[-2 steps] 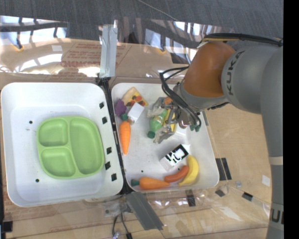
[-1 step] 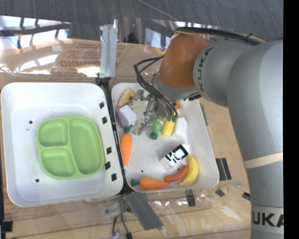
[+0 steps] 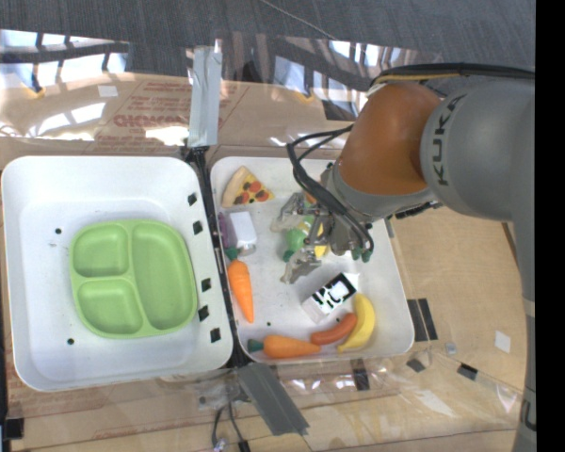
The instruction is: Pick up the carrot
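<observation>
Arm [image 3: 433,149] reaches in from the right, its orange band bulking over the right bin [image 3: 393,281], wrist bent downward toward the bin's middle. Gripper [image 3: 306,252] hangs low among the toys there, beside a green item [image 3: 293,243]; whether it is open or closed I cannot tell, as cables and clutter mask it. 2 carrots lie in this bin: one carrot [image 3: 241,290] sits upright along the left wall, apart from the gripper, and a second carrot [image 3: 290,347] lies along the bottom edge. Near that one rest a banana [image 3: 362,323] and a red sausage [image 3: 334,330]. A pizza slice [image 3: 246,187] occupies the top-left corner. The left bin [image 3: 38,205] holds a green divided plate [image 3: 132,278] with 3 compartments.
</observation>
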